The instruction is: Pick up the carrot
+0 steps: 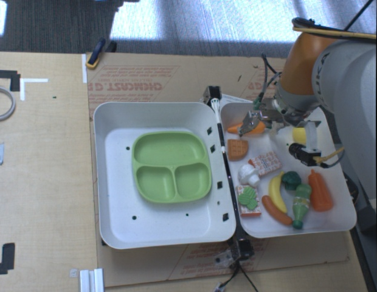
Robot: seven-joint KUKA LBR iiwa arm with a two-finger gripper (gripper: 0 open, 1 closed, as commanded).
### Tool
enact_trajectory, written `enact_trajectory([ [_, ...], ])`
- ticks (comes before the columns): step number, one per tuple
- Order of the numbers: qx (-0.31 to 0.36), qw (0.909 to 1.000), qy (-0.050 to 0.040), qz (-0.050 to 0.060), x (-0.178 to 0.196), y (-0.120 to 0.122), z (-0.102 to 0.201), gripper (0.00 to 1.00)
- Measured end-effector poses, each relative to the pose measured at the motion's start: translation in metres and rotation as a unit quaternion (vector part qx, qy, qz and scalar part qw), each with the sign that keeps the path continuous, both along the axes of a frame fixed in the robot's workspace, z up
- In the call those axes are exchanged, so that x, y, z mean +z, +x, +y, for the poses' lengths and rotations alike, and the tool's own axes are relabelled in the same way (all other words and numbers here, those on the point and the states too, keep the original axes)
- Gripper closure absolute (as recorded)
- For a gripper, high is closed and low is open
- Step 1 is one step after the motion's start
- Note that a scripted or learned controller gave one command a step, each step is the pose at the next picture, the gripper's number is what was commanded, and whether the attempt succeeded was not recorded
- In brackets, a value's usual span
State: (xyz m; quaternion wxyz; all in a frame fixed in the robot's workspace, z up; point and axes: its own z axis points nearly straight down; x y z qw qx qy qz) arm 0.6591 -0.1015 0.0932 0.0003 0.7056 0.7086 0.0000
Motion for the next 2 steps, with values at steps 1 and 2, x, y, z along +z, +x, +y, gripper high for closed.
enact_trajectory([
  [1,0.095,0.9955,-0.0004,0.001,-0.001,0.000,-0.100,0.00],
  [2,-0.133,0.9912,0.0001,0.001,-0.001,0.000,-0.054,0.00],
])
